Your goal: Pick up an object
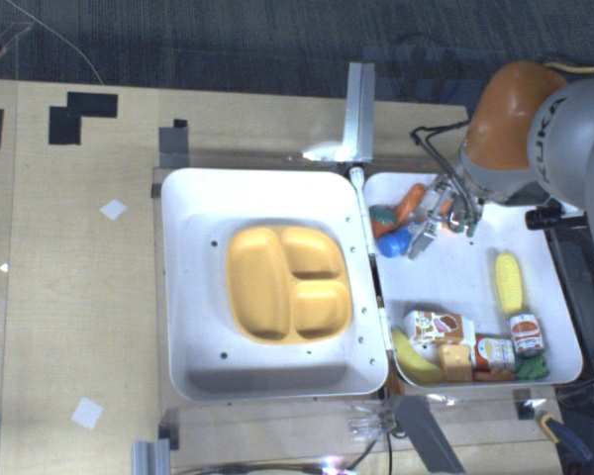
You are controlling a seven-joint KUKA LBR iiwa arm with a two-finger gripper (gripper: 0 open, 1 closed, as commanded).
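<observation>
Wooden desk (pixel 69 295), two white bins. My end effector (pixel 431 228) low in right bin (pixel 465 285), near blue ball (pixel 393 243), orange carrot (pixel 408 204). Fingers: cannot tell. Go slow, center over ball, then squeeze.

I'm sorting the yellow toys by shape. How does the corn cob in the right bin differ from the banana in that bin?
The corn cob lies alone in open floor near the right side of the right bin, pointing up and down the view; the banana sits in the bottom left corner, partly covered by small cartons. The corn cob looks straight and shows whole; the banana curves. Both are yellow and lie flat.
</observation>
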